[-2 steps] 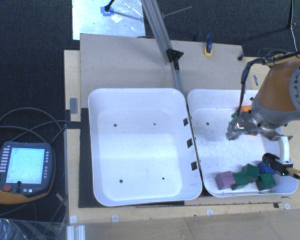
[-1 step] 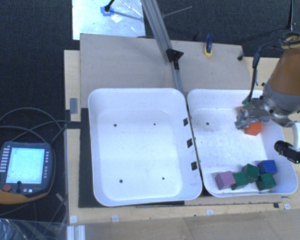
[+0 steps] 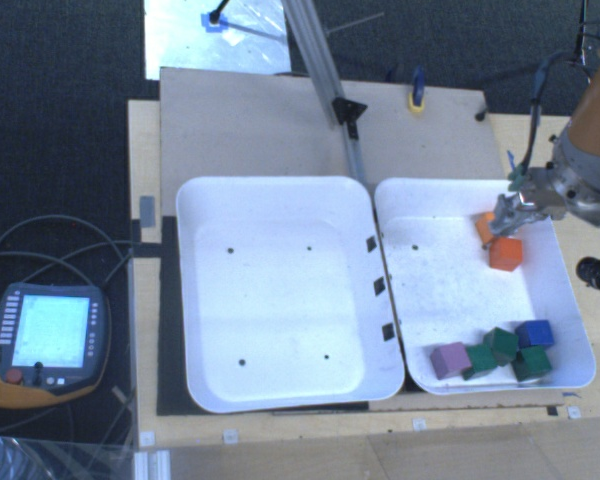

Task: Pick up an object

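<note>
My gripper (image 3: pixel 504 219) hangs over the far right part of the right bin (image 3: pixel 430 298), reaching in from the right. Directly beneath it lies a small orange block (image 3: pixel 483 227), partly covered by the gripper. A larger orange block (image 3: pixel 506 254) sits just in front of the gripper, resting on the bin floor. In the bin's near right corner a cluster lies together: a pink block (image 3: pixel 447 359), a blue block (image 3: pixel 535 332) and green blocks (image 3: pixel 499 346).
The left bin (image 3: pixel 280 184) stands beside the right one, with black clips along the shared wall (image 3: pixel 379 286). A slanted metal pole (image 3: pixel 315 48) rises behind the bins. A teach pendant (image 3: pixel 45 343) with cables lies on the floor to the left.
</note>
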Available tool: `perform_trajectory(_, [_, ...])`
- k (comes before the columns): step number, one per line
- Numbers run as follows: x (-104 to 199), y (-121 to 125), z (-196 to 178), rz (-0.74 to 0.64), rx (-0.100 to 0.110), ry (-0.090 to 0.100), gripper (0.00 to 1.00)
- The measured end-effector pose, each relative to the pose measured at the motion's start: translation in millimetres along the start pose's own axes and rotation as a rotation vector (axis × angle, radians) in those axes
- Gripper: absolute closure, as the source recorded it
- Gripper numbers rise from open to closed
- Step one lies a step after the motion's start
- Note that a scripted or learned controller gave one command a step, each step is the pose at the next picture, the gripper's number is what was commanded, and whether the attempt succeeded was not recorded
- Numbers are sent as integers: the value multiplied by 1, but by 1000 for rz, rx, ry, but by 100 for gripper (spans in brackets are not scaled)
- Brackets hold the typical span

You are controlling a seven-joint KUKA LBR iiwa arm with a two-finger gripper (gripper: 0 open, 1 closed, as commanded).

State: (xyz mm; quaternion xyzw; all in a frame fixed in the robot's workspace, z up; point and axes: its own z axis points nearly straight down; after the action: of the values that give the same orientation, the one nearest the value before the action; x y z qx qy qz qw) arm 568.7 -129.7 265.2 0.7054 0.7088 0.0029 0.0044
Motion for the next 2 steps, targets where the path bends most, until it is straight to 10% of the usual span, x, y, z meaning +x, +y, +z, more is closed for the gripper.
perform_trajectory(2, [102,20,20,-5,9,4,100])
